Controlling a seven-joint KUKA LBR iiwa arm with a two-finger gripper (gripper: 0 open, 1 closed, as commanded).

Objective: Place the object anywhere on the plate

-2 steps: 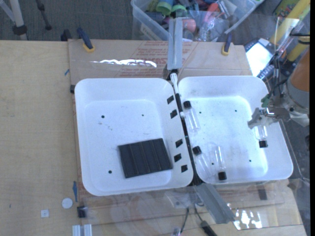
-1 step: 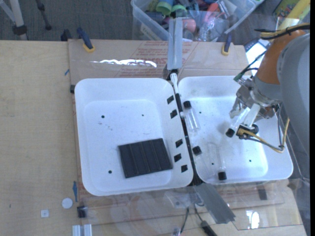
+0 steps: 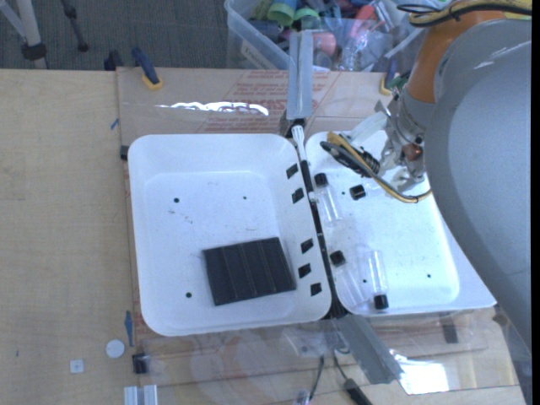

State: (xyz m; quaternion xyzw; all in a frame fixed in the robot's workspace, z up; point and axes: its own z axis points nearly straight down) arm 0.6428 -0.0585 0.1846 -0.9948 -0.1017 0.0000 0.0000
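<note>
Hanging over the far end of the right bin point(image 3: 409, 247), the pincer point(image 3: 402, 167) sits at the end of the grey arm point(image 3: 485, 142), which enters from the right. Whether it is wide or narrow cannot be told from here, and nothing can be seen in its grip.

Two clear tubes with black caps lie in the right bin. The upper tube point(image 3: 326, 201) lies just beside the divider, cap toward the far end, near the pincer but apart from it. The lower tube point(image 3: 374, 275) lies toward the near corner, cap at the near end. Two small black blocks also rest on this bin's floor, one point(image 3: 358, 192) between the upper tube and the pincer, the other point(image 3: 337, 258) close to the divider.

The plate point(image 3: 249, 270), a black ribbed rectangle, lies flat in the left bin point(image 3: 202, 192), slightly askew, in the near half, with nothing on it.

Behind the bins a cardboard sheet point(image 3: 253, 99) carries faint red print, too blurred to read. A clear tub point(image 3: 278, 24) of coloured toys stands beyond it. A small round disc point(image 3: 114, 348) lies on the tabletop point(image 3: 59, 226) off the left bin's near corner.
</note>
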